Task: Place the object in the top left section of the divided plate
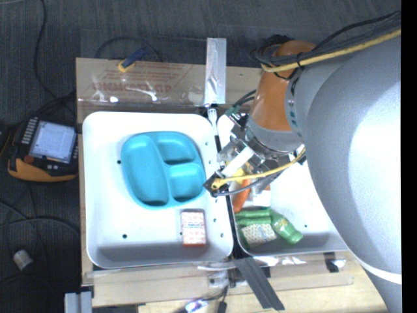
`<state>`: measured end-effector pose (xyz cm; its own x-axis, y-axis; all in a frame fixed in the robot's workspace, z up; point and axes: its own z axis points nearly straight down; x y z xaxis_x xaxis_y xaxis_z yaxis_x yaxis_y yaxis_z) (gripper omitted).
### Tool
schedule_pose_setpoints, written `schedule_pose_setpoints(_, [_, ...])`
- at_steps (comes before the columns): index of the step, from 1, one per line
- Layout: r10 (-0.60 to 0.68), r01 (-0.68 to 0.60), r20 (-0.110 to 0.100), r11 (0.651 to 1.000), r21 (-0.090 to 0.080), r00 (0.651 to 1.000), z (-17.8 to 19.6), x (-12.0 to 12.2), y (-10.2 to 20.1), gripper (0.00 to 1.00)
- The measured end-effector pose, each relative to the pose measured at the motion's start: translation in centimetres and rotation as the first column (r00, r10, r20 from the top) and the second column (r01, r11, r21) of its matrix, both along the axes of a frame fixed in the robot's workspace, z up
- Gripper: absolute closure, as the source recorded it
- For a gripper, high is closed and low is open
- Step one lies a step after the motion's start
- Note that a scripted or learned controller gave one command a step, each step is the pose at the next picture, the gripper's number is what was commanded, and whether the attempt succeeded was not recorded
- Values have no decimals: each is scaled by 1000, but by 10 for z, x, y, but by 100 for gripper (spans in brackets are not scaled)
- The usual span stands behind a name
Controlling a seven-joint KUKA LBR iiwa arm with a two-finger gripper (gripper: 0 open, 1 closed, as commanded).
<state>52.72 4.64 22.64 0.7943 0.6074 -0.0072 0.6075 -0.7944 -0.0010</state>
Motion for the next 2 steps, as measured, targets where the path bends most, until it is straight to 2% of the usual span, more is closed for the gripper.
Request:
schedule_pose_setpoints(1, [88,-88,0,996,-1,996,14,59,-40,0])
schedule_pose_setpoints(2, [91,-91,-6,996,-5,996,22,59,-40,100])
